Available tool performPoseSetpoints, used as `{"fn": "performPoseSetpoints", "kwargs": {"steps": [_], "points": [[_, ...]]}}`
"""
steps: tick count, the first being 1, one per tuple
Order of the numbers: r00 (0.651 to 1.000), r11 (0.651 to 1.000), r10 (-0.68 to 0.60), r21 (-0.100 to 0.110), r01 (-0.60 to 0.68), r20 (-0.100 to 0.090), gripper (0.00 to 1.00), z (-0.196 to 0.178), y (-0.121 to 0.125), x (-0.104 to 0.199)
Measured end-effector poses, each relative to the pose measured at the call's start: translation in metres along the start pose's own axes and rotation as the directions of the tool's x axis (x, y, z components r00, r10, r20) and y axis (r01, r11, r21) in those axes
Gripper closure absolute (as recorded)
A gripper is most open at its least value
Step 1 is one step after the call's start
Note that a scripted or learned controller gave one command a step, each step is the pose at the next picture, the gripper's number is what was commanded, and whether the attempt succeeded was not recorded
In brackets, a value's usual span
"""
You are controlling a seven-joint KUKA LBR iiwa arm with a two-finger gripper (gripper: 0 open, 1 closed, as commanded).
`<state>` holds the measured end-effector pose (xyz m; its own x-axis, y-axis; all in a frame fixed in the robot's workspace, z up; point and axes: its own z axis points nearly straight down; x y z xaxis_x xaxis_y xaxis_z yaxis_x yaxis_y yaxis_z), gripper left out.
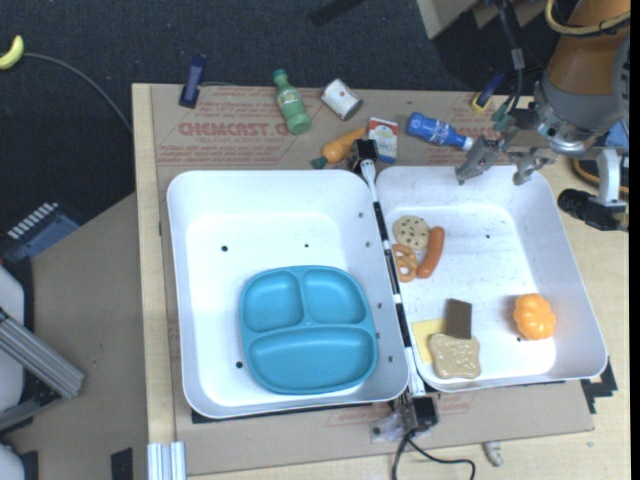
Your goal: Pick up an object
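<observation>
We are hovering our gripper [500,165], fingers spread and holding nothing, over the right bin's [570,268] far edge; picking is not yet begun.

Arm: grey with orange band, at upper right; gripper [497,163] open above the far rim of the right bin [570,268], nothing between its fingers.
Right bin: round cracker [410,231], pretzel [403,260], sausage [431,251], orange fruit [533,315], brown block [458,317] over a yellow slice [427,332], toast [455,357].
Left bin [200,268]: blue divided plate [307,328].
Bench beyond bins: green bottle [291,102], blue bottle [437,130], white can [341,98], small carton [382,138], dark blue marker [191,80].
</observation>
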<state>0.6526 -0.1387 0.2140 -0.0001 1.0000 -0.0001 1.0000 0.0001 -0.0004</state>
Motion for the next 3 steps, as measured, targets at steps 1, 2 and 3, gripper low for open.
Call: {"fn": "performPoseSetpoints", "kwargs": {"steps": [1, 2, 3], "points": [[1.000, 1.000, 0.000, 0.002, 0.000, -0.001, 0.00, 0.088, -0.074, 0.036], [1.000, 1.000, 0.001, 0.002, -0.001, -0.001, 0.00, 0.130, -0.124, 0.041], [1.000, 1.000, 0.001, 0.002, -0.001, -0.001, 0.00, 0.130, -0.160, 0.022]]}}
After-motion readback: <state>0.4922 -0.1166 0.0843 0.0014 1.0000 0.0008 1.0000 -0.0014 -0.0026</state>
